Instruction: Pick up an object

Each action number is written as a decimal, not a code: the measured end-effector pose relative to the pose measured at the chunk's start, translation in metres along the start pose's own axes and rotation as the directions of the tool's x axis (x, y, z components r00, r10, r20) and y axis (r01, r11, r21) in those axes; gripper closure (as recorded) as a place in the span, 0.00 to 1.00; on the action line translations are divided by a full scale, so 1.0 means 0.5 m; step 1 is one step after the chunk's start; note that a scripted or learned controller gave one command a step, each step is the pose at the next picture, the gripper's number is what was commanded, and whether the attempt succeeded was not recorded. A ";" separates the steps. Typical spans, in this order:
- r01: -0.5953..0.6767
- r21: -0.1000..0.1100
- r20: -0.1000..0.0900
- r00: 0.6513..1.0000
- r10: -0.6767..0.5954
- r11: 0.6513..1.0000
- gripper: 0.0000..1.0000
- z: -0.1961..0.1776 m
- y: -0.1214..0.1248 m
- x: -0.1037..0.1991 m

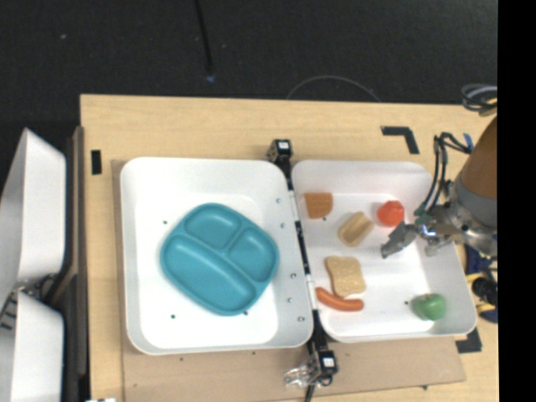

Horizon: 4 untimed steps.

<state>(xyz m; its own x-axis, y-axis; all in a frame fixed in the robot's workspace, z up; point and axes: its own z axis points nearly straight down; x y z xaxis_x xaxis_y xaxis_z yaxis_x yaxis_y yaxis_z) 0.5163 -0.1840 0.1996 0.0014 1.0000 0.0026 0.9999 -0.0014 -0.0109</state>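
So far nothing is lifted — the end effector hangs open and empty near the tomato, grasp pending.

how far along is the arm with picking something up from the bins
Early stage. Nothing looks picked yet: the tomato, bread slice, sausage and green fruit all lie in the right bin. The gripper hangs over that bin below the tomato, with nothing between its fingers. Left: closing on an item and lifting it.
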 end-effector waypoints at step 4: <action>-0.004 -0.024 0.004 1.000 0.004 1.000 1.00 0.166 0.017 0.009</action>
<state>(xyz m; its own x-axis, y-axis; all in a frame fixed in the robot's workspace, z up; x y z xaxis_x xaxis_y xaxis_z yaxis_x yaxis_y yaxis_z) 0.5239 -0.1791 0.1165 0.0050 1.0000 -0.0010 0.9999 -0.0050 0.0127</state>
